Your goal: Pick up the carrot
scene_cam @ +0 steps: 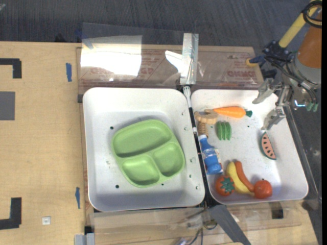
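The orange carrot [230,112] with a green stem end lies flat near the back of the right bin [294,162], pointing left. My gripper [270,107] hangs over the bin's back right part, to the right of the carrot's stem end and apart from it. Its two fingers [276,115] stand open with nothing between them.
Around the carrot lie a tan toy [206,120], a green pea pod [223,130], a watermelon slice [267,146], a blue bottle [209,155], a banana [238,175] and two red fruits [262,188]. The left bin [97,137] holds a green divided plate [148,151].
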